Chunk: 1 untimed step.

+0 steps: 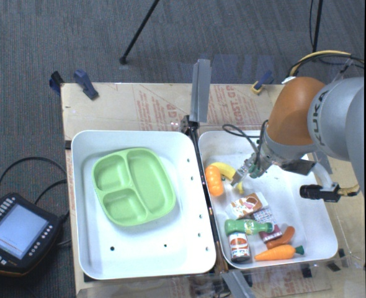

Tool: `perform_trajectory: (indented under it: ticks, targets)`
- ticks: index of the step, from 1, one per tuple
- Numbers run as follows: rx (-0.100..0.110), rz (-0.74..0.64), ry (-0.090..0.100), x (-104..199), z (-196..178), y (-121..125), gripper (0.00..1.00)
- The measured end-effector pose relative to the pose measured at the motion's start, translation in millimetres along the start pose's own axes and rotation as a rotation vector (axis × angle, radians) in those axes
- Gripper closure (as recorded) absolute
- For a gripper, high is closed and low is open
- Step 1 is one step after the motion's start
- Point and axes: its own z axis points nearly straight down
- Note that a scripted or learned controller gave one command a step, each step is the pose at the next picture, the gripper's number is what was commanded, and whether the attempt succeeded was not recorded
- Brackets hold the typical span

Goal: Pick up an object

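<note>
My gripper [244, 174] hangs low in the right bin [307, 216], at the right end of a yellow banana [223, 169]; whether it touches the banana I cannot tell. An orange fruit [213, 181] lies just left of the banana. Below the gripper lie a brown snack packet [247, 204], a small dark packet [264, 216], a green bottle [247, 227], a brown jar [239, 248], a carrot [276, 253] and a reddish sausage [281, 236].
The left bin [90, 247] holds a green divided plate [133, 185]. A grey upright post [200, 95] stands at the back between the bins. A black knob [311, 192] juts from the arm over the right bin. A teach pendant [17, 232] sits off the bench's left.
</note>
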Motion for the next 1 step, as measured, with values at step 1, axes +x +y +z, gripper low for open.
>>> perform_trajectory:
  ticks: [1]
  targets:
    - [0.002,0.109,0.001,25.7,-99.5,13.5,1.0]
